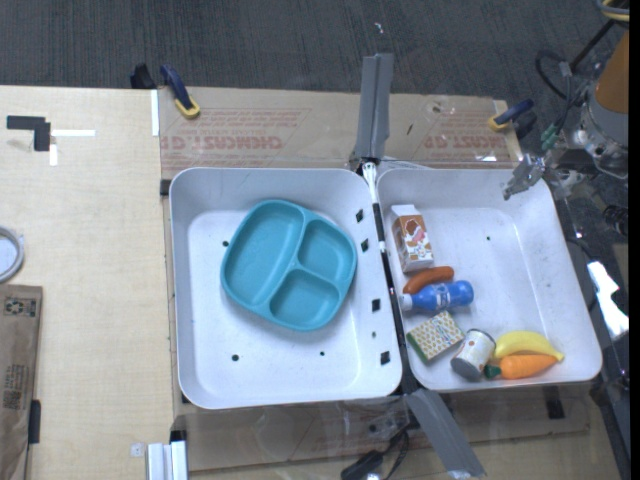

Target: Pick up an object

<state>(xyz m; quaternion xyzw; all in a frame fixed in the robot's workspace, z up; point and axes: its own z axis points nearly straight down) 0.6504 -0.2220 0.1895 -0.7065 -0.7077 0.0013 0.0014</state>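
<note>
The right bin point(500, 253) holds several small items along its left and front sides: a white and red carton point(411, 238), an orange sausage point(428, 279), a blue bottle point(441, 296), a patterned block point(434, 336), a grey can point(472, 353), a yellow banana point(528, 344) and an orange carrot point(526, 366). A teal divided plate point(288, 264) lies in the left bin point(200, 368). My gripper point(523, 176) hangs above the right bin's far right corner, well away from all the items, with nothing seen in it.
A grey divider post point(376, 108) stands at the back between the bins. Clamps point(180, 93) hold a cardboard sheet point(260, 133) behind them. Cables and arm hardware point(590, 148) crowd the right edge. A tape roll point(8, 256) lies at far left.
</note>
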